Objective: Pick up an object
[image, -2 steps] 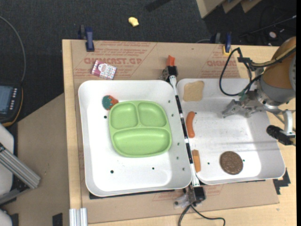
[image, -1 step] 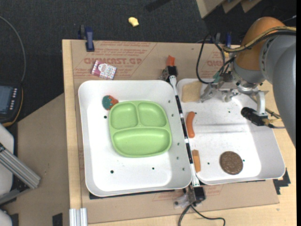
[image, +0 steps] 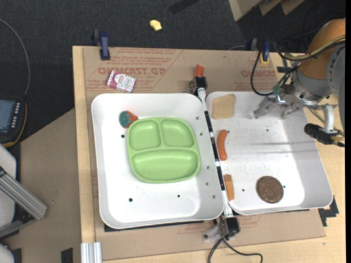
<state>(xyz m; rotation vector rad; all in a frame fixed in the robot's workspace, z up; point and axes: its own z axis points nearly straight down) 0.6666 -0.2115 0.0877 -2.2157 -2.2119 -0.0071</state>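
Observation:
In the right bin (image: 307, 163) lie a tan slice of toast (image: 223, 106) at the back left, a red-orange sausage (image: 222, 145) along the left wall, a short orange stick (image: 228, 186) below it, and a round brown patty (image: 270, 189) near the front. My gripper (image: 271, 113) hangs over the back of this bin, right of the toast and apart from it. Its two grey fingers (image: 259, 112) are spread open with nothing between them.
The left bin (image: 109, 163) holds a green divided plate (image: 162, 149) and a small red-and-green round toy (image: 128, 118) at its back left. A pink patterned card (image: 120, 80) lies on the board behind the bins. A black cable (image: 263, 73) loops near the wrist.

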